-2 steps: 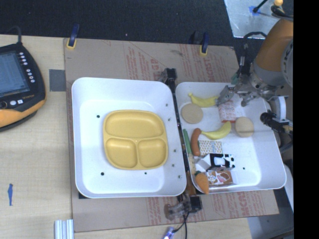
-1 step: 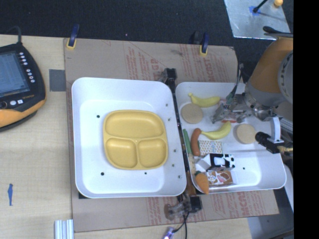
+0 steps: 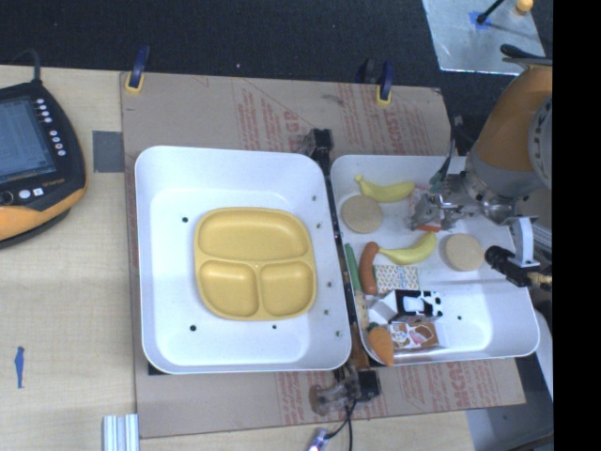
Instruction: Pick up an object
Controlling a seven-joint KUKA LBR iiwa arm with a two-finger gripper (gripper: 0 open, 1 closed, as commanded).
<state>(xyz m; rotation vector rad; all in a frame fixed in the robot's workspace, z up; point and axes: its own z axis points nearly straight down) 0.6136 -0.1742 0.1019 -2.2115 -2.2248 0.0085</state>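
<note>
White plastic bins sit side by side on cardboard. L bin (image 3: 235, 172) holds a yellow divided tray (image 3: 255, 261) at its centre. R bin (image 3: 488, 332) is cluttered: banana (image 3: 385, 190) at 12 o'clock, tan disc (image 3: 362, 215) at 10, second banana (image 3: 411, 250) at centre, another tan disc (image 3: 462, 252) at 3, sausage (image 3: 368, 267) at 9, carrot (image 3: 380, 346) at 7, cow toy (image 3: 417, 303) near 6. Gripper (image 3: 430, 214) hangs over the R bin toward 1 o'clock, btwn the bananas; can't tell finger state. Nothing seen clamped.
</note>
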